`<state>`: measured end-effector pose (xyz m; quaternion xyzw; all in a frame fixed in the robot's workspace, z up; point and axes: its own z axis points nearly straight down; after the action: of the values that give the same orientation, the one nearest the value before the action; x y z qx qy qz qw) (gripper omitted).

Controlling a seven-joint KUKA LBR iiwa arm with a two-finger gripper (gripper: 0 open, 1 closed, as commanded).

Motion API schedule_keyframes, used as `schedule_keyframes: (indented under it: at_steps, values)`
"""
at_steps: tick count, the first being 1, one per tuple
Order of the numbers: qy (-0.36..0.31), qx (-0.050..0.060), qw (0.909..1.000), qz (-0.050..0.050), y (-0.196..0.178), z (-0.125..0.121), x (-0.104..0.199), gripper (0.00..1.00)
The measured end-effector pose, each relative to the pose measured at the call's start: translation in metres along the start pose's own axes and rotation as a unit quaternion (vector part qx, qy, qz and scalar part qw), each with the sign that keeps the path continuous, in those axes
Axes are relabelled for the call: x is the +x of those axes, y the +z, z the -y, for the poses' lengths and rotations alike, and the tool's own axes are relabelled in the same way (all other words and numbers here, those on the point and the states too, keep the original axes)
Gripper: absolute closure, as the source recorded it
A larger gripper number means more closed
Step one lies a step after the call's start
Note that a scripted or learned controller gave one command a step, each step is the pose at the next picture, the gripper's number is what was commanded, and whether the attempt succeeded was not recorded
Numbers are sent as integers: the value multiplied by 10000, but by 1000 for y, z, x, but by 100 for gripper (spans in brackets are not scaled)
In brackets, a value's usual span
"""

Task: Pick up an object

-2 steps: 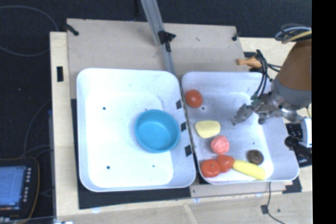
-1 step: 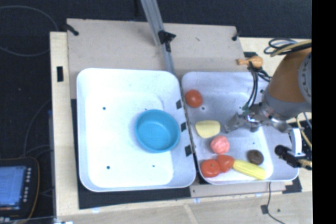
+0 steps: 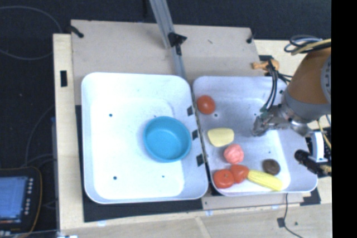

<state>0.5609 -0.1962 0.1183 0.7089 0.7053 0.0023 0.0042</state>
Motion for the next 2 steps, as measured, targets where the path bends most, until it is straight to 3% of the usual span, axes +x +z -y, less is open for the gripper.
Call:
schedule_keyframes:
  at_steps: [2]
  values:
    - [-57,8,10000,-11,-119,2,-7,100]
